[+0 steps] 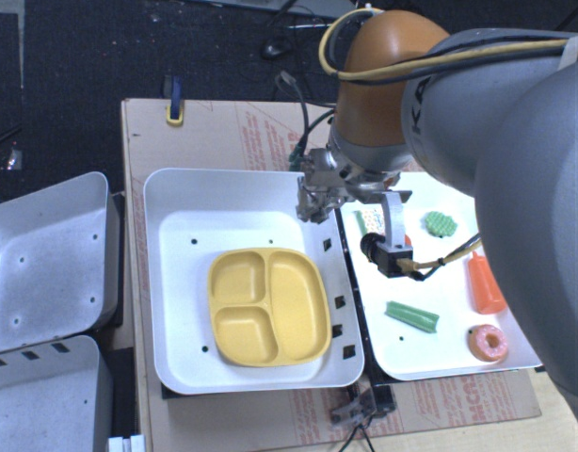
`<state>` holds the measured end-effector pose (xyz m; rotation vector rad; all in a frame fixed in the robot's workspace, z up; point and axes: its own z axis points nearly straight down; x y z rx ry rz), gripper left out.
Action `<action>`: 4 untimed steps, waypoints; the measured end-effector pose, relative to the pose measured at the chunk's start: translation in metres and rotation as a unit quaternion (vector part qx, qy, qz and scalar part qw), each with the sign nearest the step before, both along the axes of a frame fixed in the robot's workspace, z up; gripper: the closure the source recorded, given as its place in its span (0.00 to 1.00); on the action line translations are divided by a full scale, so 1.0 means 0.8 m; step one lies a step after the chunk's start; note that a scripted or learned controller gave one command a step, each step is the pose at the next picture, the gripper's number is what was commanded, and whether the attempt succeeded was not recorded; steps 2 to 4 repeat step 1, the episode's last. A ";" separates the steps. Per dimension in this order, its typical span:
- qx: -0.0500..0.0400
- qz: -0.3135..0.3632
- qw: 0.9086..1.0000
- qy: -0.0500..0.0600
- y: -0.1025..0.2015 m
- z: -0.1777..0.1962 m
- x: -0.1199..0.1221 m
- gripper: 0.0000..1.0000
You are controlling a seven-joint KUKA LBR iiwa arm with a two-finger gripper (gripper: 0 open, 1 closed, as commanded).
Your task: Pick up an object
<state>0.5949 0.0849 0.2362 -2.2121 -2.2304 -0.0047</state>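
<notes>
My gripper hangs over the rim between the two bins, at the back right corner of the left bin. A yellow three-compartment plate lies in the left bin, in front of and to the left of the gripper. The right bin holds a green stick, a ridged green piece, an orange carrot-like piece and a pink donut. A small white and green item lies just right of the gripper, partly hidden by the wrist. Nothing shows held.
The grey arm with its orange band covers the back and right of the right bin. A black cable block hangs below the wrist. White panels stand left of the bench. A blue and yellow clamp sits at the bench's back left.
</notes>
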 end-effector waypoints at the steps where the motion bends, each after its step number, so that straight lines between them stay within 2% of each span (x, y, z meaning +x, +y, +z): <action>1: -0.001 -0.003 1.000 0.001 -0.005 -0.001 0.000 0.00; 4: -0.001 -0.003 1.000 0.001 -0.005 -0.001 0.000 0.00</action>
